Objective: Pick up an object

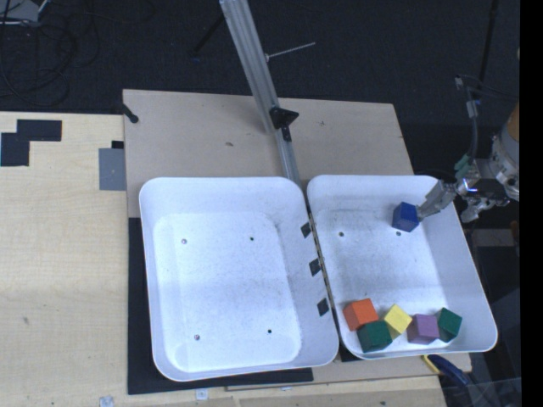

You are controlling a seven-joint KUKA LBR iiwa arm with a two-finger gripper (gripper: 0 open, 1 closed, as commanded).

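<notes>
Here, the robot's claw (pixel 427 207) reaches in from the right edge of the scene, over the upper right corner of the right bin (pixel 465 253). Its grey fingers slant down and to the left, and their tips meet a blue cube (pixel 405 217). The cube appears to sit at the fingertips, touching them, but whether the claw is clamped on it or merely resting against it cannot be told from this slanted view.

The blue cube is in the upper right part of the right bin, well apart from the other blocks.

Along the bin's lower edge, five more cubes cluster together: an orange cube (pixel 360 313), a dark green cube (pixel 374 337) just below it, a yellow cube (pixel 398 320), a purple cube (pixel 422 327), and a green cube (pixel 449 323) nearest the right wall.

The left bin (pixel 153 227) sits just beside the right bin, their rims touching along the middle. Both rest on a pale wooden bench (pixel 195 134). A metal rail (pixel 254 66) runs diagonally from the top of the scene down to the join between the bins.
</notes>
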